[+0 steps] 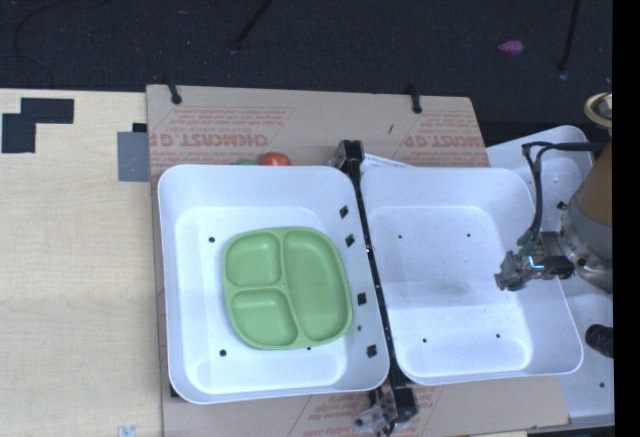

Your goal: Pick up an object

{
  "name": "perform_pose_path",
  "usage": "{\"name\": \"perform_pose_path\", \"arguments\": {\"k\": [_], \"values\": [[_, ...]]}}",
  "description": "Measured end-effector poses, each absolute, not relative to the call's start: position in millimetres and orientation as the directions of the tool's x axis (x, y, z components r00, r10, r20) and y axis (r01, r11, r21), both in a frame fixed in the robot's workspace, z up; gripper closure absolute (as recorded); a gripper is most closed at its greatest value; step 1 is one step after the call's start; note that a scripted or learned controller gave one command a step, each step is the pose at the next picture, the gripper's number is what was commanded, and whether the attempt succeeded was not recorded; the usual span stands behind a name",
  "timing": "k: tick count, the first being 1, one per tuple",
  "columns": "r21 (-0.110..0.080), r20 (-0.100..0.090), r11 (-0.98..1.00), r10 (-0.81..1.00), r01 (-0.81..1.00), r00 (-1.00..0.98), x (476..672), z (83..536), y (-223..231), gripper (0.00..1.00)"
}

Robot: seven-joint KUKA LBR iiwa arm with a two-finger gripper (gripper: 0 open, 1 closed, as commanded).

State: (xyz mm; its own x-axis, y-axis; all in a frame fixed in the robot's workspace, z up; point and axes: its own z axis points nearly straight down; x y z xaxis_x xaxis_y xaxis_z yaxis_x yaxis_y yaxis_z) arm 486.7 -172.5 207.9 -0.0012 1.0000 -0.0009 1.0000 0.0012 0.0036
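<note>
The floor at the back is dark, with thin cables lying across it. In front of it is a pale wooden bench, and a sheet of brown cardboard [300,130] lies on the bench. Two shallow white bins sit side by side on the cardboard. A small red thing [274,160] peeks out just behind the left bin, at its 12 o'clock edge.

The left bin [190,225] holds a green plate [287,285] with three sections. The plate lies flat near the middle of the bin, a little toward 4 o'clock. It is a rounded rectangle. Its long side runs from about 11 o'clock to 5 o'clock. The one big section is on the 3 o'clock side, and the two small ones are on the 9 o'clock side.

The plate looks like hard plastic, so I think it is light and stiff. It is likely smooth and a bit slippery. It lies flat, so it is hard to get under. The raised rim looks like the best place to pinch it, or one of the thin walls between the sections.

The gripper [518,270] is at the 3 o'clock edge of the right bin [450,225], well apart from the plate. I cannot tell how it is set, and I see nothing in it.
</note>
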Motion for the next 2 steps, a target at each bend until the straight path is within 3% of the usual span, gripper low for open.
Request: {"name": "perform_pose_path", "arguments": {"k": [1,2], "values": [[-0.002,0.001,0.001,1.0,1.0,-0.001,486.6,210.8,-173.2,1.0],[-0.002,0.003,0.004,1.0,1.0,-0.004,502.0,209.6,-131.7,1.0]]}}
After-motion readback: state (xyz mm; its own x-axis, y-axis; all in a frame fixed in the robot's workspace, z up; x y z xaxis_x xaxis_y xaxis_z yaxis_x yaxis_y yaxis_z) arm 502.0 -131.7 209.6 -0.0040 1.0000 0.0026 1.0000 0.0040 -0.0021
